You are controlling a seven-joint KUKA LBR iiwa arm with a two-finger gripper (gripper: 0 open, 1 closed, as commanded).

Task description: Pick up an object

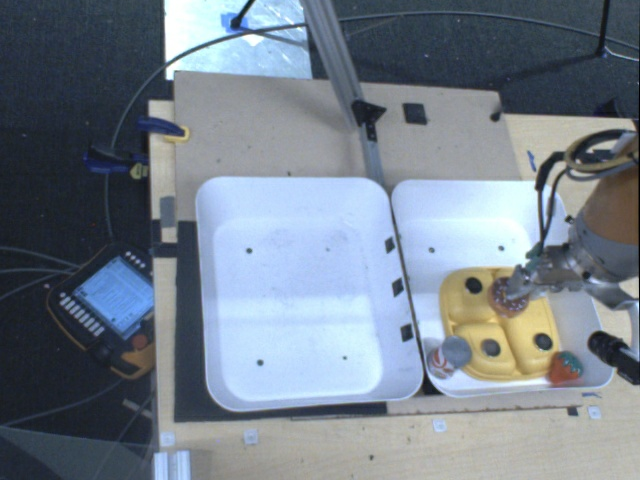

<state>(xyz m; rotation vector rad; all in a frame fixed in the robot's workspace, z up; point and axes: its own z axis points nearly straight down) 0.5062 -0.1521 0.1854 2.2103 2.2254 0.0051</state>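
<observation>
Yellow toy (pixel 497 328), a lumpy plastic piece with dark round holes, lying in the right bin (pixel 460 218), in its near right part. Claw (pixel 512 293) down on the toy's upper middle, tip against a small dark reddish ring there; fingers too small and blurred to read, so cannot tell how wide they stand or whether anything sits between them. Arm (pixel 605 233) cut off by the right edge, grey with an orange band, black cables looping above it.

Small grey round piece (pixel 455 351) touching the toy's near left corner, by the bin's front wall. Red strawberry-like piece (pixel 567 368) at the toy's near right corner, partly tucked behind the rim.

Two white bins side by side on the bench (pixel 280 128); left bin (pixel 290 288) showing just dark specks on its floor. One handheld control pad (pixel 108 303) with a lit screen on the floor to the left. One metal pole (pixel 335 48) slanting down to the bins' shared rim.
</observation>
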